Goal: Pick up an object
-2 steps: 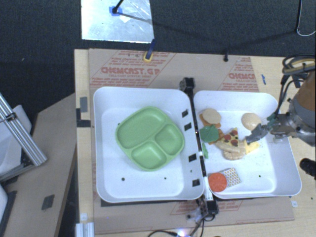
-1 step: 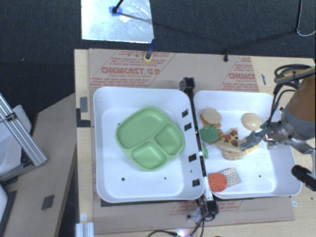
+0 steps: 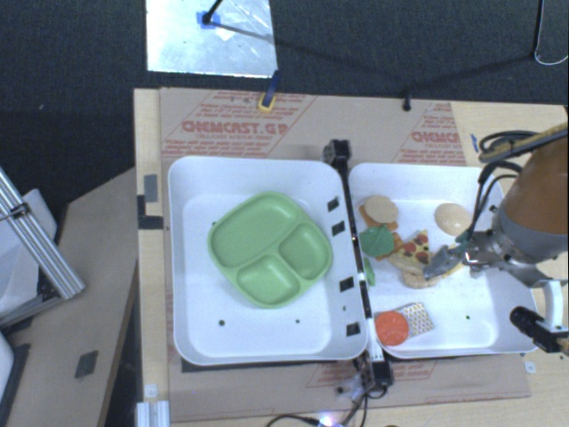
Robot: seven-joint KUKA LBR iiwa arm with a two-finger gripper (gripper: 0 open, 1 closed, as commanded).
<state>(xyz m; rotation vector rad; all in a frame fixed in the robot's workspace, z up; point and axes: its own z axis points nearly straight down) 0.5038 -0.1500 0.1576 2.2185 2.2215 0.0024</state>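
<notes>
**Gripper low over the food cluster in the right bin**

Camera view. Two white bins sit side by side on the bench. The left bin (image 3: 191, 327) holds a green tray (image 3: 269, 249) with three compartments, lying apart from the arm. The right bin (image 3: 480, 332) holds the loose items: a bun (image 3: 380, 209) near its upper left, a green leaf (image 3: 378, 241) just below the bun, a pizza slice (image 3: 412, 248) to the right of the leaf, a tan piece (image 3: 414, 279) below the slice, a pale roll (image 3: 452, 218) further right, and, well apart near the lower edge, a tomato (image 3: 392, 327) touching a grey grater (image 3: 415, 318).

The arm (image 3: 538, 207) enters from the right, and the gripper (image 3: 440, 265) points leftward into the cluster. Its tip lies at the right end of the tan piece, just beside the pizza slice and below the roll. Whether it touches either cannot be read. The spacing of the jaws is too blurred to tell, and nothing is clearly seen between them.

The governing relation: the nearest candidates lie immediately left of the tip. The tan piece appears to run roughly left to right, in line with the reach, so a grasp would likely close across its short width. The tomato and grater lie down and to the left, further from the tip. No object appears lifted yet.
</notes>
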